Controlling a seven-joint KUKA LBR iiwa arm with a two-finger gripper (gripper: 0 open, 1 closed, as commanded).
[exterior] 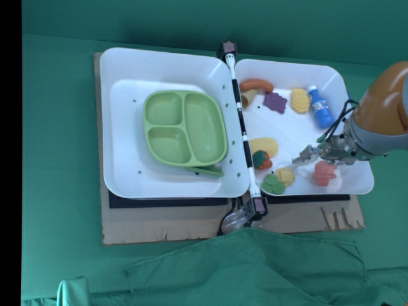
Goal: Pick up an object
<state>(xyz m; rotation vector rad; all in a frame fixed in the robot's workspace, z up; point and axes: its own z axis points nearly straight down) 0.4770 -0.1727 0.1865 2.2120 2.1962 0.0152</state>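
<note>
Hovering low over right bin (357,182), gripper (307,155) with fingers spread apart, gripping nothing. Sitting just beside: bumpy red plastic toy (324,173) near right, small yellow piece (285,175) near left.

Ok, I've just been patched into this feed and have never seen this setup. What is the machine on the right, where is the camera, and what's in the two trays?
One camera looks down at a slant on a bench with two shallow white bins. The grey and orange thing at the right is a robot arm; its gripper hovers low in the right bin, with nothing visibly held. That bin holds small toy foods: a sausage, purple piece, yellow corn, blue bottle, yellow fruit, strawberry, green piece and red piece. The left bin holds a green divided plate.
</note>
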